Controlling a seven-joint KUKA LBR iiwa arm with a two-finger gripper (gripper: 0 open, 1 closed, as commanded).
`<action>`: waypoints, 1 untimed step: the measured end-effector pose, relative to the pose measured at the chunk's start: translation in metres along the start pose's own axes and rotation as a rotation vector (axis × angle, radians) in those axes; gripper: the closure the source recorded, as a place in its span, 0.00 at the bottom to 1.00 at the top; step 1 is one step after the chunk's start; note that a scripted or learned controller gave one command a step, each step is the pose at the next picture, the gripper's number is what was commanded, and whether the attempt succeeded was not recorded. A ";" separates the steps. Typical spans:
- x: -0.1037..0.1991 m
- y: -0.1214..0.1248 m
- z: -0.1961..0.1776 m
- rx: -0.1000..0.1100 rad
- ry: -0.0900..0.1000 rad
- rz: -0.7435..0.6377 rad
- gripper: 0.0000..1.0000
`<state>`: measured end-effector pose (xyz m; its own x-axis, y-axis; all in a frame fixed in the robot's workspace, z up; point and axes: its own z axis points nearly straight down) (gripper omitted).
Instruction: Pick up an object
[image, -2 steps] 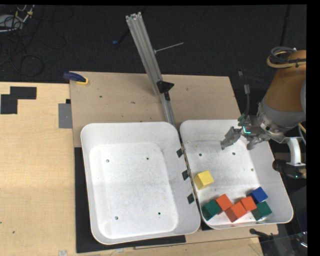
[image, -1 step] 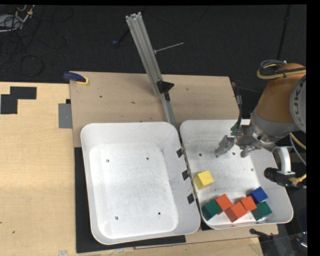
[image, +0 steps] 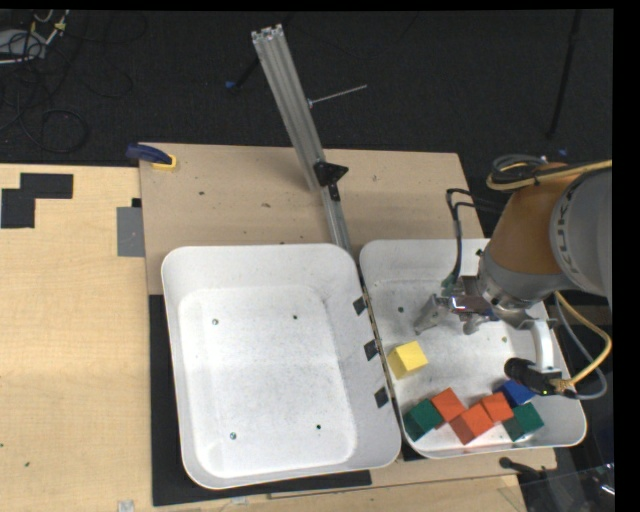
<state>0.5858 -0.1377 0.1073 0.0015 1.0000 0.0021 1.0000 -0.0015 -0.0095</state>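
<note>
My gripper (image: 452, 310) hangs over the middle of the right bin (image: 400, 262), below the grey arm with its orange band. Its two fingers are spread, and nothing sits between them. A yellow block (image: 408, 358) lies on the bin floor, to the lower left of the gripper and apart from it. Along the bin's front edge lie a dark green block (image: 423, 417), two orange blocks (image: 447, 403) (image: 481, 416), a blue block (image: 517, 393) and another green block (image: 524, 421).
The left bin (image: 262, 360) stands beside the right one, with black clips along the shared wall. A slanted aluminium bar (image: 298, 110) rises behind the bins. Cables hang near the arm at the right.
</note>
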 end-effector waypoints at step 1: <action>0.000 0.001 0.016 -0.007 -0.002 0.002 0.00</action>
<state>0.5862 -0.1372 0.0914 0.0039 1.0000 0.0006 1.0000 -0.0039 -0.0023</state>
